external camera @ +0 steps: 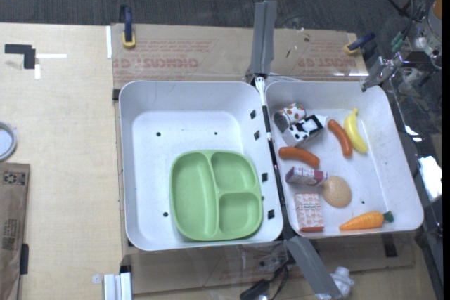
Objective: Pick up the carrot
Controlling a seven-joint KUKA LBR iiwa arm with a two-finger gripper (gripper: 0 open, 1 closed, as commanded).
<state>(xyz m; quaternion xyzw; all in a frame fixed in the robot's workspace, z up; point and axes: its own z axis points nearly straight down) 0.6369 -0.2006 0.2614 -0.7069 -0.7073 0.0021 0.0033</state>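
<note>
Red block lettering runs along the cardboard sheet (190, 53) under the far edge of the bins, at about twelve o'clock; it lies upside down to the camera and seems to read "CHEMCO" among other words too blurred to make out. A brown paper bag (13, 211) at nine o'clock carries a small dark printed sign, too small to read. The little carton (309, 211) at five o'clock bears red printing that cannot be read.
</note>
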